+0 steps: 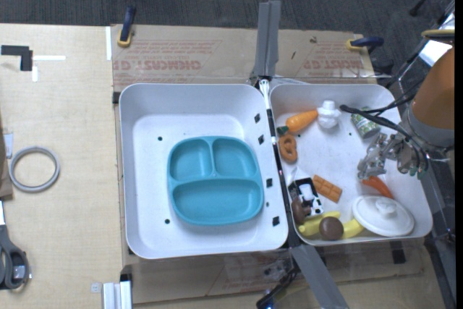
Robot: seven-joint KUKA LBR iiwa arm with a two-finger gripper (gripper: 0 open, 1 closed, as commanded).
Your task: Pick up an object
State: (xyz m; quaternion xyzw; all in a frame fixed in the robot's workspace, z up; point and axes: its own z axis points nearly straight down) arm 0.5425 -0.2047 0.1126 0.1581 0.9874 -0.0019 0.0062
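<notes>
Gripper point(372, 164) hangs low over the right bin point(419, 224), near its right side; arm comes in from the right. Can't tell gripper state, too small and cluttered. Nearest thing: an orange-red piece point(377, 187) just below it, apart from it. White lid point(382, 216) further down. Green packet point(364, 126) above the gripper. Carrot point(302, 119), pretzel point(289, 148), orange block point(327, 189), banana point(311, 228) w/ brown ball point(331, 228) lie well to the left. Left bin point(137, 155) holds a blue divided plate point(214, 180).
</notes>
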